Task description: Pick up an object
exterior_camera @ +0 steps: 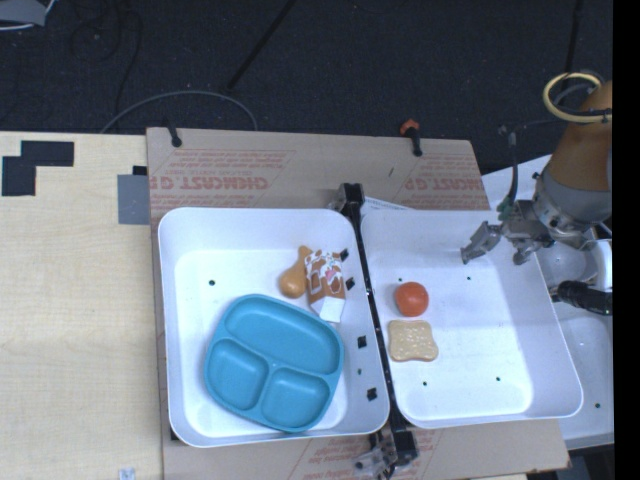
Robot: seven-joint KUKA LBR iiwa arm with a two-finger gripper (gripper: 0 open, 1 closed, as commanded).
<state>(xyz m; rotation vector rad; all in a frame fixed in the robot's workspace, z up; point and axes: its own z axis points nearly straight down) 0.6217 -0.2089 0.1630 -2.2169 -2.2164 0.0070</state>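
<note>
Tan cracker (pixel 412 341) lies long-axis three-to-nine, tomato (pixel 411 298) at its twelve; claw (pixel 497 245) open, empty, at two.

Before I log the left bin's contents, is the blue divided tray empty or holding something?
Empty. All three compartments of the blue divided tray show bare blue plastic; the orange food piece lies beside it on the bin floor.

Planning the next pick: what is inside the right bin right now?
Inside the right bin lie a red tomato and, just below it, a tan cracker. The tool hovers over the bin's upper right.
</note>
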